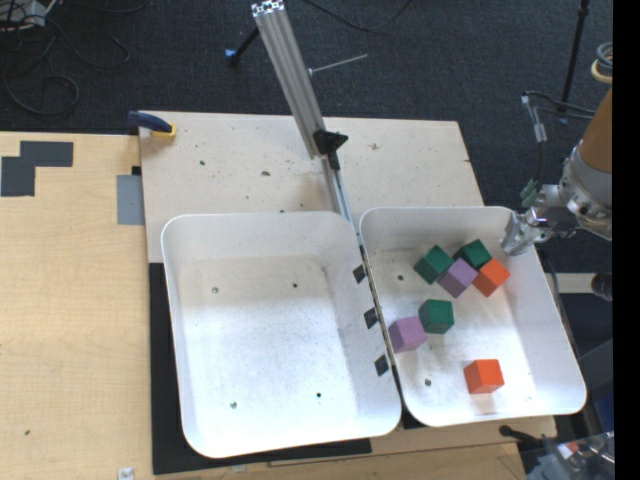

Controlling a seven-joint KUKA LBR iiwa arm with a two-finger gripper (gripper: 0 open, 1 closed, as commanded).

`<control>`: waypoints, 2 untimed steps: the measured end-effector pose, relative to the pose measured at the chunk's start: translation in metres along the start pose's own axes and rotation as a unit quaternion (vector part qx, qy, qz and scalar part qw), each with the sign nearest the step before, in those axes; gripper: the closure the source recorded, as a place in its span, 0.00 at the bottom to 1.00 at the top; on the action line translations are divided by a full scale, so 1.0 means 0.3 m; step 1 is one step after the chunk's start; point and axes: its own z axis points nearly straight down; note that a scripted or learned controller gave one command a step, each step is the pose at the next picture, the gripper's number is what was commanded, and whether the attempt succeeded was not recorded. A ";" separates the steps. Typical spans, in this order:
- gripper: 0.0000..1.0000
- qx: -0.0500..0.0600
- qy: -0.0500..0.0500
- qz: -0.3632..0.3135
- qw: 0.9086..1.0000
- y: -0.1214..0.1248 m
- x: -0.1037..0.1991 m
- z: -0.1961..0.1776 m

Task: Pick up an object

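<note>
Camera view is showing small matte cubes lying in the right shallow white bin (560, 338): an orange cube (491, 277) touching a purple cube (458, 277), at centre-right beside the claw (520, 236).

A grey arm (588, 183) with an orange band above the wrist ends in silvery metal parts.

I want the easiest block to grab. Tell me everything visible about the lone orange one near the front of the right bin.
The orange block is a small, matte cube, lying flat on the right bin floor near its front right corner. It stands apart from every other block, touching only the bin floor. The gripper hovers far off at the bin's back rim.
</note>
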 end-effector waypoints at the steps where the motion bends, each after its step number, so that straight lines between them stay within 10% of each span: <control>1: 1.00 0.003 0.002 -0.002 1.000 0.024 0.167 0.041; 2: 1.00 0.003 0.002 -0.002 1.000 0.061 0.374 0.032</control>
